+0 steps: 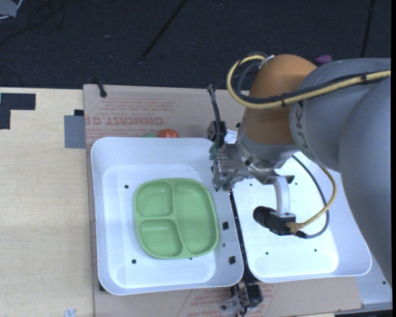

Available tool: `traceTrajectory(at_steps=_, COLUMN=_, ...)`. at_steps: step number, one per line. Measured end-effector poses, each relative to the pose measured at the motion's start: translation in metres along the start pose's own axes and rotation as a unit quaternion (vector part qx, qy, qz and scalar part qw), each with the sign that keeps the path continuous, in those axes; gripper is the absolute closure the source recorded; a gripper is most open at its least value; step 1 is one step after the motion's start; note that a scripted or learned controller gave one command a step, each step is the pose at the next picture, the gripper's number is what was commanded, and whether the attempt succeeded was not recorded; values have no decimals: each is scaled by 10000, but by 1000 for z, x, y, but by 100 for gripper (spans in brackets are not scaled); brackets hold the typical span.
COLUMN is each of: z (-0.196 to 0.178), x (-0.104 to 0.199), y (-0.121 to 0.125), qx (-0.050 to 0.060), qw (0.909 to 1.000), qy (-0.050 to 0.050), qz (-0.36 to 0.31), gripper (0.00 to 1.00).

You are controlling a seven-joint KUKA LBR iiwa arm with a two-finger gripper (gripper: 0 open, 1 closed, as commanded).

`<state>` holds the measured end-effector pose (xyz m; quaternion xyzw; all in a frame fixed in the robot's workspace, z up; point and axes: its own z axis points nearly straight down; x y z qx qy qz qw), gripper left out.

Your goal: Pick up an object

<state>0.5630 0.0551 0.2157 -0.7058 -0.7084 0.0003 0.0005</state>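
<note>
Risk: end effector (219, 172) hangs over divider between bins, close to rims, fingers' state cannot tell. Light green three-compartment plastic plate (176, 218) lies flat in left white bin (112, 157), just left of it. Descent here likely strikes rim; flat plate offers poor grip, may slide.

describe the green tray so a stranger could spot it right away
Start at the left white bin. Lying flat on its floor is the green tray, a rounded plate split into three compartments. It is the one pale green thing on the white floor.
</note>
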Motion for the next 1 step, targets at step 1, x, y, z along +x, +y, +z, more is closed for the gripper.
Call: traceTrajectory(at_steps=1, z=-13, x=49, y=16, qx=0, qw=10000, qy=6, qz=-1, gripper=100)
